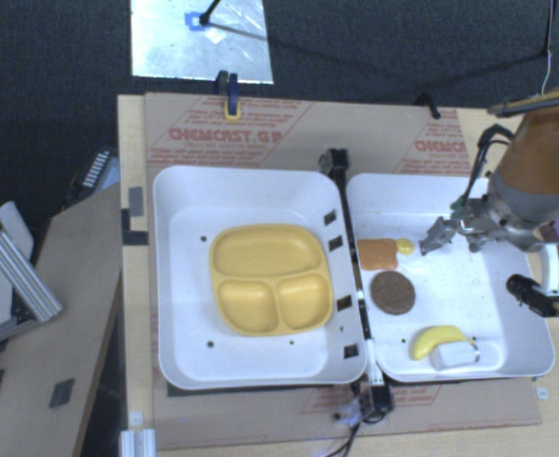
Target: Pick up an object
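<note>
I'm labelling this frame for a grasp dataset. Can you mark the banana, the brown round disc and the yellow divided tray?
banana [434,338]: camera view, right bin, middle of its curved yellow body.
brown round disc [392,292]: camera view, right bin, centre of its top face.
yellow divided tray [265,255]: camera view, left bin, floor of its large upper compartment.

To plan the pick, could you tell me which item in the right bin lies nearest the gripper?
The small yellow piece, just left of the gripper; the others lie farther off.
</note>
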Tool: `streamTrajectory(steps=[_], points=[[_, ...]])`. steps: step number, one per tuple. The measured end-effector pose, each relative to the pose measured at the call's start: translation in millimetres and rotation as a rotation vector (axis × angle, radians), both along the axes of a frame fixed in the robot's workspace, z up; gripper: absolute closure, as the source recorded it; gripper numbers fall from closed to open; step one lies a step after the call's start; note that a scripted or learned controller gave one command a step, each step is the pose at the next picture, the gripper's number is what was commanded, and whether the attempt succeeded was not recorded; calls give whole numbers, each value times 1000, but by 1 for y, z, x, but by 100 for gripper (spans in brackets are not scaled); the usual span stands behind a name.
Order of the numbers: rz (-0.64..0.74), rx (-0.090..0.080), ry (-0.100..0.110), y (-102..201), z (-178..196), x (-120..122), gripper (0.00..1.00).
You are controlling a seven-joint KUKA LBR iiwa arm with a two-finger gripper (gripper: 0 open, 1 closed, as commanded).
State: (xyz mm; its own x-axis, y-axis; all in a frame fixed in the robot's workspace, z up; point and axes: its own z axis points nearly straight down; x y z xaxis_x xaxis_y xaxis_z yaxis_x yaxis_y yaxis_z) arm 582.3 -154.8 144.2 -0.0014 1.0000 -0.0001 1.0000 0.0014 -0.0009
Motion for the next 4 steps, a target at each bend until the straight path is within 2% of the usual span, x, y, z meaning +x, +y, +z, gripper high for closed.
streamTrajectory(steps=[1,2,4], points=[[3,1,2,9,-48,3,0],[3,-1,-5,8,-34,4,100],[3,-1,-6,7,55,14,100]])
